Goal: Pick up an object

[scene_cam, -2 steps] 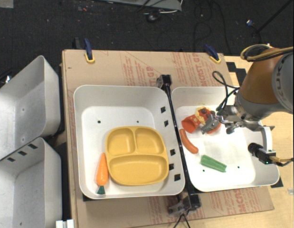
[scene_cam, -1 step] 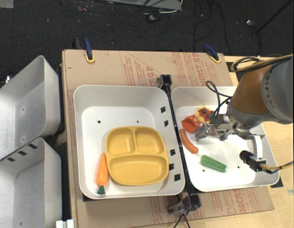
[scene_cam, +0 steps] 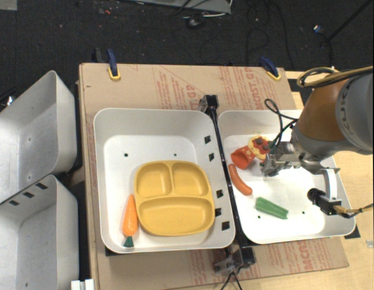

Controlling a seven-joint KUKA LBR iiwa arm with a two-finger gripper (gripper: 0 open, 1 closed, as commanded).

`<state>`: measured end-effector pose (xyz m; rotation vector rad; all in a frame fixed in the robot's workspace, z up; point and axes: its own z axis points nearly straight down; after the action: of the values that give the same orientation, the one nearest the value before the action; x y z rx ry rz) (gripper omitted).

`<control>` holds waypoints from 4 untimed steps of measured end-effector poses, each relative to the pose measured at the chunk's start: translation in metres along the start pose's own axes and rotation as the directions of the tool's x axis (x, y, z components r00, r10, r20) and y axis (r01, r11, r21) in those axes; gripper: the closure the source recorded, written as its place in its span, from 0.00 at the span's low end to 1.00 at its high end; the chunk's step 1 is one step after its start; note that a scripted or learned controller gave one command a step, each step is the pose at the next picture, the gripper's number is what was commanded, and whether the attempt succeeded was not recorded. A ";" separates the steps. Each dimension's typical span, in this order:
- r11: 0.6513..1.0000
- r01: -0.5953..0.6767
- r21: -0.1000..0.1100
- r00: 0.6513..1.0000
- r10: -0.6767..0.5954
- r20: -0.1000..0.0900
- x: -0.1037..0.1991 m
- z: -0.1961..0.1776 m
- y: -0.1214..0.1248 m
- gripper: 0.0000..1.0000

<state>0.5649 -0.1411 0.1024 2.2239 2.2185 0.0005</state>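
In the right bin (scene_cam: 332, 227) lie a red sausage (scene_cam: 240, 180), a green pod-shaped piece (scene_cam: 271, 208), a red pepper-like piece (scene_cam: 240, 157) and a small red and yellow toy (scene_cam: 258, 146). My gripper (scene_cam: 271, 165) hangs low over the bin, just right of the red pepper-like piece and the red and yellow toy. Nothing shows between its fingers from this angle. The left bin (scene_cam: 111, 162) holds a yellow divided plate (scene_cam: 174, 198) and an orange carrot (scene_cam: 130, 217) beside the plate's left edge.
The grey arm with its orange band (scene_cam: 322, 110) reaches in from the right above the right bin's far side. Two more white bins (scene_cam: 29, 180) stand off the bench at the left. A black divider (scene_cam: 222, 162) runs between the two bins.
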 end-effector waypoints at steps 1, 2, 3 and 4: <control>1.000 0.005 -0.006 1.000 -0.005 0.002 0.001 -0.054 0.012 1.00; 1.000 0.006 -0.006 1.000 -0.006 0.002 0.004 -0.102 0.022 1.00; 1.000 0.005 -0.007 1.000 -0.005 0.003 -0.005 -0.162 0.027 1.00; 1.000 0.009 0.000 1.000 -0.009 -0.001 0.039 -0.154 0.030 1.00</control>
<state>0.5950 -0.1024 0.2566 2.2146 2.2289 0.0014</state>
